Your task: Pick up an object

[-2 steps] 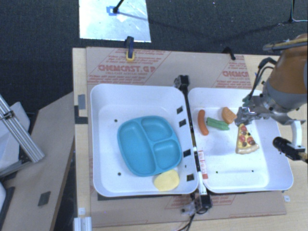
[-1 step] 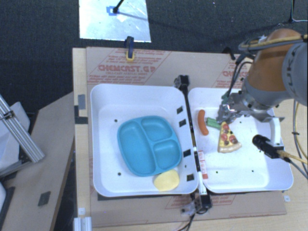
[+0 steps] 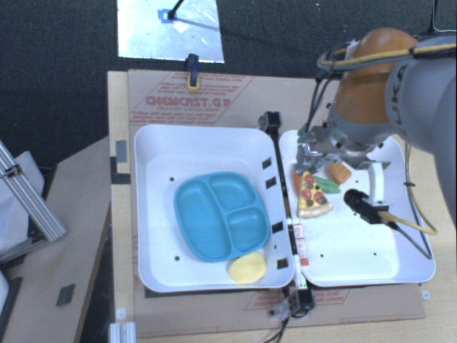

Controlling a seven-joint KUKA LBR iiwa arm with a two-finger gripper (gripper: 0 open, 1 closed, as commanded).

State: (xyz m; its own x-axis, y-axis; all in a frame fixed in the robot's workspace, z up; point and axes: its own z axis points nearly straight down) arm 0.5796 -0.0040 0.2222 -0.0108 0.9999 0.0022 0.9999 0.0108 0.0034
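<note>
Hovering low over the right bin (image 3: 400,263), the hand (image 3: 311,156) sits just above the pizza slice (image 3: 312,196); its grip I cannot tell. The step looks like reaching; next calls for descending and closing.

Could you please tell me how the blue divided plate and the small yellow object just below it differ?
The blue plastic divided plate is far larger than the small pale yellow rounded object. The plate has three recessed compartments, whereas the yellow object is one smooth lump. The plate lies near the middle of the left white bin, while the yellow object sits near the bin's front edge, against the plate's lower corner. Both rest in the same bin, away from the arm.
</note>
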